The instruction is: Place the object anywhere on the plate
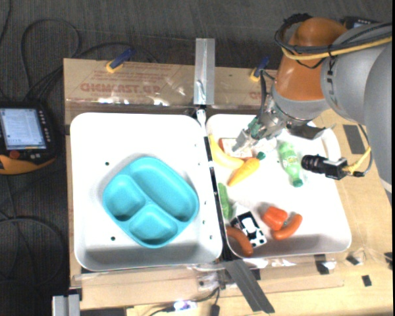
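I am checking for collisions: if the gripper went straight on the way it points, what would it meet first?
Probably the banana: the gripper points down-left toward it in the right bin. Depth is unclear from above.

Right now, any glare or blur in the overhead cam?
Camera view: bin walls near blown-out white; glare on the plastic sheet behind them; blue plate evenly lit and sharp; toys in the right bin soft, the gripper slightly blurred; floor dark.
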